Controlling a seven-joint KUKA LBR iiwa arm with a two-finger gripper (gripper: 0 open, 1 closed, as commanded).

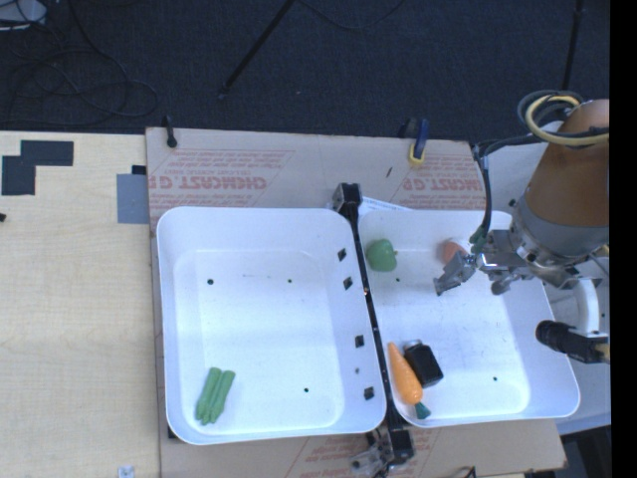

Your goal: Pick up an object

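The orange piece, right of frame centre, looks small, light and rigid; we would pinch it across its middle. Our gripper hangs just below it, jaws apart, holding nothing. A green ball lies left.

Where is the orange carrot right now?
The orange carrot lies in the right white bin, near its front-left corner, beside the small black block.

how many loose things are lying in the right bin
4: a green ball near the divider, a small orange piece beside the gripper, and a carrot touching a black block at the front. The arm may hide more.
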